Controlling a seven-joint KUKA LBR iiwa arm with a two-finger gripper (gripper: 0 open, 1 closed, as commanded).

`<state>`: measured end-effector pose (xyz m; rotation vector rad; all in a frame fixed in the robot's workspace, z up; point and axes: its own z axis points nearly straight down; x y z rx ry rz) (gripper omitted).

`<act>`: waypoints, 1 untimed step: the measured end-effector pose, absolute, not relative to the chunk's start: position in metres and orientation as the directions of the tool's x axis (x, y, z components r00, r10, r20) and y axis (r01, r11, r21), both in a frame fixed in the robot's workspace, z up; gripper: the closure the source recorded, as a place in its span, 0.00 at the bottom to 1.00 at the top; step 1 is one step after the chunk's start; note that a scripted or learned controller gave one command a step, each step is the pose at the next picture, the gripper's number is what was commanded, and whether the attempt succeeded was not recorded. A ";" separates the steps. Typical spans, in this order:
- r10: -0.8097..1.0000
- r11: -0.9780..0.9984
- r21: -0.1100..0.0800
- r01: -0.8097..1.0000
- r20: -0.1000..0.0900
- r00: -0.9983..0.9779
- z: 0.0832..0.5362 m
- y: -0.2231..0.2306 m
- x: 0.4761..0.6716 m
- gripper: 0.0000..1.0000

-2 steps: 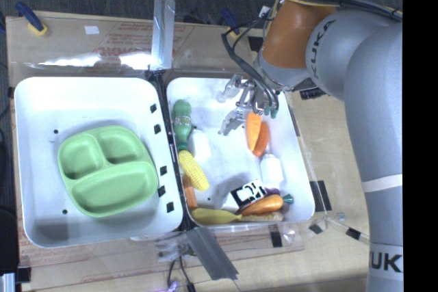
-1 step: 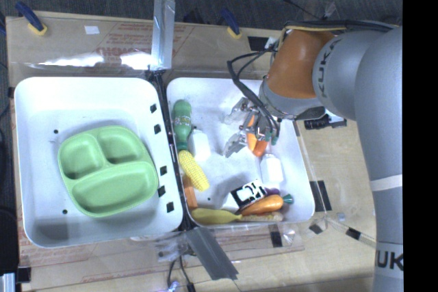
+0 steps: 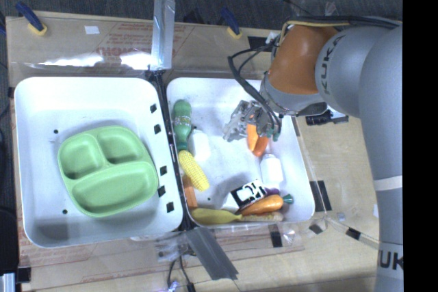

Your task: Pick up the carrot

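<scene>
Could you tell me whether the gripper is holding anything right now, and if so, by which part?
It cannot be told: the gripper is right at an orange piece, but the hold is unclear.

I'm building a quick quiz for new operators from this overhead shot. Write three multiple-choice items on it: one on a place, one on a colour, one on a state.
1. Where does the divided plate lie?
A. the left bin
B. the right bin
C. on the bench outside the bins

2. What colour is the divided plate?
A. white
B. green
C. orange

3. What is the gripper doing?
A. resting on the plate
B. hanging outside both bins
C. reaching into the right bin, with an orange carrot just beneath it

Answers: 1 A, the plate sits in the left bin. 2 B, it is pale green. 3 C, the gripper is over the right bin's upper part, right at the carrot.
</scene>
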<state>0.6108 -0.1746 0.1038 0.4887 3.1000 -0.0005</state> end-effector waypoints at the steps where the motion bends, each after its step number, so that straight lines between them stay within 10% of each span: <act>1: 0.721 0.693 0.001 0.721 -0.002 -0.693 0.146 -0.169 0.606 1.00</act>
